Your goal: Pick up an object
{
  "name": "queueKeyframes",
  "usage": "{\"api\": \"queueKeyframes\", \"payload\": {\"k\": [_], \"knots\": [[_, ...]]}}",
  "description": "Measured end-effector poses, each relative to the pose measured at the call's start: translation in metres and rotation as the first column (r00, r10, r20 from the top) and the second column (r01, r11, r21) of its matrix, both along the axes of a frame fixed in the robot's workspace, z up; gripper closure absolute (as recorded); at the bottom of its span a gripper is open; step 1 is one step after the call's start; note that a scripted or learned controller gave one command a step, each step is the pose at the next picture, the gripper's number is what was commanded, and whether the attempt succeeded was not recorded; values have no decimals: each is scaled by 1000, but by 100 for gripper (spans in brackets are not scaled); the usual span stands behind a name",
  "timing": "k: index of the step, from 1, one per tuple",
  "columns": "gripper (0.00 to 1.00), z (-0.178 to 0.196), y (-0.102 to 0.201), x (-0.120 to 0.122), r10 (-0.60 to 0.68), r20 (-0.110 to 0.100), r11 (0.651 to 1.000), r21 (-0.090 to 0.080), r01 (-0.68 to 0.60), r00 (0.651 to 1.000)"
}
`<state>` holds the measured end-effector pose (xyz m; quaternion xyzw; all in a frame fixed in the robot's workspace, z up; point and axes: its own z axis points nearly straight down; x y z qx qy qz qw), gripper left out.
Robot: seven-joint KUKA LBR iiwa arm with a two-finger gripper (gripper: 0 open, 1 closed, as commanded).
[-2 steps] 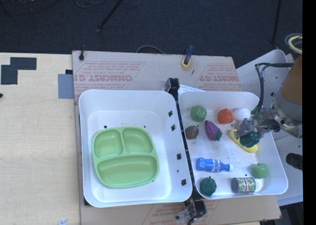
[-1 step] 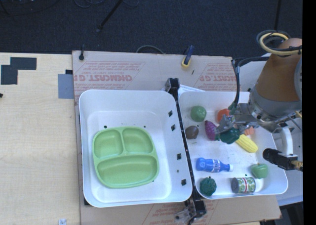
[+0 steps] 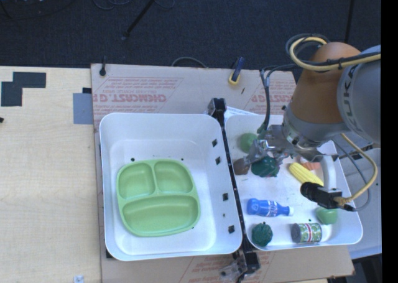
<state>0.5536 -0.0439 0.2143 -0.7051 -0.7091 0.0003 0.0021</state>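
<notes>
Camera view showed us the bench [image 3: 50, 170] first, pale wood on the left with a cardboard sheet under two white bins. We saw the left bin [image 3: 158, 131] carrying a green divided plate [image 3: 158, 196], well apart from any work the arm was doing. We saw the right bin [image 3: 353, 232] holding all the small things, and the arm [image 3: 326, 83] reaching over it from the right, grey with its orange band above the wrist.

We judged the move to turn on one relation: the tool [image 3: 264, 154] sat low over the upper left part of the right bin, and a dark green lumpy object [image 3: 266, 167] lay directly under its tip, touching it or nearly so. A paler green ball [image 3: 248, 141] lay just beside the tool on its upper left, and a small brown piece [image 3: 241, 167] just to the left, by the bin wall.

We could not tell how far the tool stood open, nor whether it had hold of anything; its tip merged with the dark green object beneath.

Farther off we noted a yellow object [image 3: 305, 173] to the right, its long axis slanting down to the right, a blue bottle [image 3: 268, 208] lying lengthwise left to right, a small can [image 3: 307, 232] and a dark green ball [image 3: 262, 233] near the front wall.
</notes>
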Motion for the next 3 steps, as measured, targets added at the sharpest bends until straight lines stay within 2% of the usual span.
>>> {"api": "queueKeyframes", "payload": {"k": [1,3], "knots": [[100,10,54,21,0,2,1000,0,0,1000],[100,21,154,35,-1,0,1000,-1,1,1000]]}}
